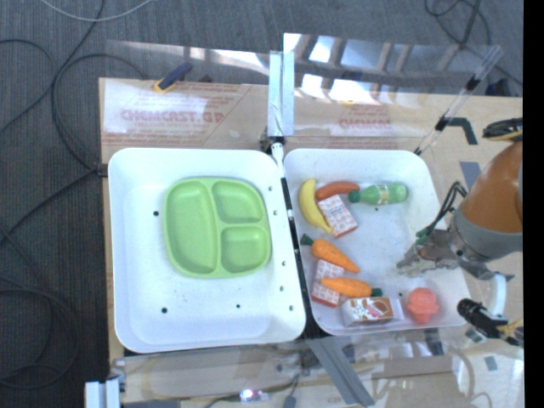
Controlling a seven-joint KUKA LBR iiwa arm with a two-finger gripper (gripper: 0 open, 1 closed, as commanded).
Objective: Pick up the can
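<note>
What looks like the can [370,310] lies on its side near the front edge of the right bin [382,161]; it is small, pale, and carries a red and white label. My gripper [422,257] hangs low over the right side of that bin. It is up and to the right of the can and apart from it. The grey arm with its orange band [495,195] reaches in from the right.
The right bin also holds a banana [311,204], a green bottle [379,195], carrots [332,255], two red and white cartons [338,215] and a red round fruit [422,304] beside the can. A green divided plate [218,228] sits in the left bin [136,313].
</note>
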